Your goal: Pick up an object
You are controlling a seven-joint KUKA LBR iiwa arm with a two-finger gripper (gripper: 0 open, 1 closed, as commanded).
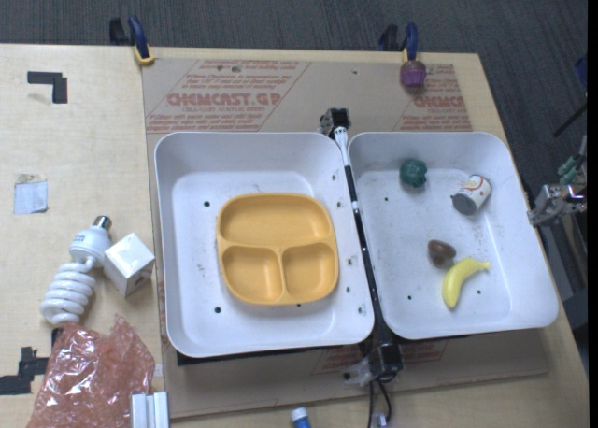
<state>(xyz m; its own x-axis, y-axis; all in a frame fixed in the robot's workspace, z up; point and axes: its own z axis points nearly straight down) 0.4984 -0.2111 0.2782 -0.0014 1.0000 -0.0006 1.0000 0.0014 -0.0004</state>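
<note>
Right, looking down on the bench, I have the two white bins side by side on a brown board printed with red lettering. The left bin (177, 183) holds a yellow divided plate (277, 248), which lies flat near its middle with three compartments: one long one on the far side and two smaller ones on the near side.

The things to pick from sit in the right bin (523, 230). A small green lump (413, 172) lies toward the far left of it. Just right of that, well apart from it, is a small white cup-like piece (472, 192) with some colour on it, lying tipped over. A brown lump (441, 250) rests near the middle of the bin, and a yellow banana (462, 280) lies just beside it on the near right, slanted with one end pointing to the far right. None of the four touches another.

At the right edge, just outside the right bin's rim, there is a grey metal part (553, 202). I cannot tell what it belongs to, and I cannot tell how the gripper stands.

On the bare bench left of the bins lie a white spiral light bulb (75, 272) and a white cube (129, 263) touching its base, with crumpled pink plastic (89, 375) nearer to me. A purple object (413, 73) sits on the far edge of the board under a blue clamp (409, 38).
</note>
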